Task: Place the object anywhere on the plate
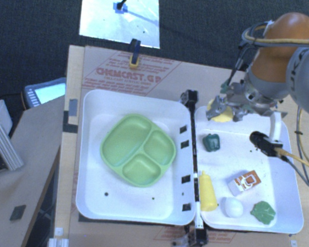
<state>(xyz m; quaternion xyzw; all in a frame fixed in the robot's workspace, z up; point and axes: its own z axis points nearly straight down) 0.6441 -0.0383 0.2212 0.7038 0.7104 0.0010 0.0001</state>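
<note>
Gripper: [224,107] I see it low over the right bin's [295,205] far-left corner.
Fingers: I cannot tell their state.
Object: a yellow piece [222,116] sits right under the fingertips, apparently touching; its long axis is unclear.
Plate: [138,149] the green one lies well left of the fingers, in the left bin [88,195].
</note>
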